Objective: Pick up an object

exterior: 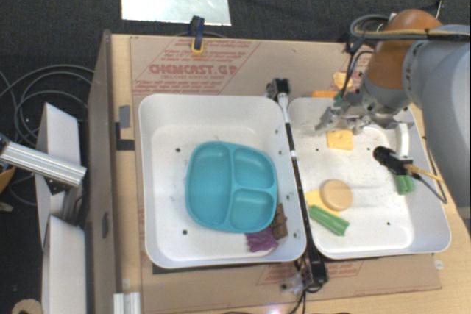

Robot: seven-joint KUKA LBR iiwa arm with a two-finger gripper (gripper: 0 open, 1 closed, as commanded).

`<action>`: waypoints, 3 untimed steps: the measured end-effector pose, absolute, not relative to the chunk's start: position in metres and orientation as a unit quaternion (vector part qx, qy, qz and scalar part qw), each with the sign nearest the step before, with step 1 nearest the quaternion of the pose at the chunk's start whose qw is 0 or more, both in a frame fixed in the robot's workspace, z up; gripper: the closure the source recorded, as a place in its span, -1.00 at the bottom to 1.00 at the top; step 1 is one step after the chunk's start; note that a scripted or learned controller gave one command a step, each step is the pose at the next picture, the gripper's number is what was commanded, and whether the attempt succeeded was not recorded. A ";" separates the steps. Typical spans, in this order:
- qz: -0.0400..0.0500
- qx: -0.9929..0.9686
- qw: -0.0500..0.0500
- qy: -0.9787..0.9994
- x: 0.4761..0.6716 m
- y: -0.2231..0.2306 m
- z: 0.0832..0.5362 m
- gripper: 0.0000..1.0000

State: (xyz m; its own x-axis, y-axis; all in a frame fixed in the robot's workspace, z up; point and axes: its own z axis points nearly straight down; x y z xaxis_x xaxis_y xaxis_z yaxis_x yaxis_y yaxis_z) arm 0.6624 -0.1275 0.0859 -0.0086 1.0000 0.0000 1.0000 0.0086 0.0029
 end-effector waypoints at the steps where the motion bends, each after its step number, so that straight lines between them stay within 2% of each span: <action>1: 0.002 0.705 0.003 0.709 0.663 -0.130 0.102 1.00; 2: 0.003 0.704 0.001 0.710 0.610 -0.074 0.203 1.00; 3: 0.001 0.706 0.001 0.709 0.611 -0.078 0.197 -1.00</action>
